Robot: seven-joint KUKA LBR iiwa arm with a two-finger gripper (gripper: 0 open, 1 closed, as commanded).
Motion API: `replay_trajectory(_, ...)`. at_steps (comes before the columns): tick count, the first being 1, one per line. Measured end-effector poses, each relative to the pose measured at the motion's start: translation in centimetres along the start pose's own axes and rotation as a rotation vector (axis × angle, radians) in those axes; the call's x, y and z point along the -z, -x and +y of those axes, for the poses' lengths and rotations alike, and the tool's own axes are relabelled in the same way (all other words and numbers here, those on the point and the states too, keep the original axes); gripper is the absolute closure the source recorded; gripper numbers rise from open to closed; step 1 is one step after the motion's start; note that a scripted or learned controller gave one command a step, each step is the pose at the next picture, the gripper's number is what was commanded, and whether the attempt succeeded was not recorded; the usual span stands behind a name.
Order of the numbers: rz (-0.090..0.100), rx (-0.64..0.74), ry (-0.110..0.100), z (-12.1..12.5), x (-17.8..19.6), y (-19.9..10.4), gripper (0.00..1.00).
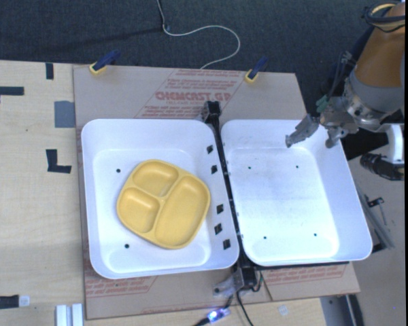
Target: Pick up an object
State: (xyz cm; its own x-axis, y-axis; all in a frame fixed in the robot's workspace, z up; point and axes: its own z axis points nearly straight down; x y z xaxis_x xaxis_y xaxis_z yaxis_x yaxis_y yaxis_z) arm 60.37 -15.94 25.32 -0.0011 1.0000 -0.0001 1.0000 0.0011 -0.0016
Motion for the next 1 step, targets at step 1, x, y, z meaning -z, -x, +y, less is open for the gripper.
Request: replay_trajectory(1,-0.001,0.000,-0.003,0.20,-4.78,0.77,0.00)
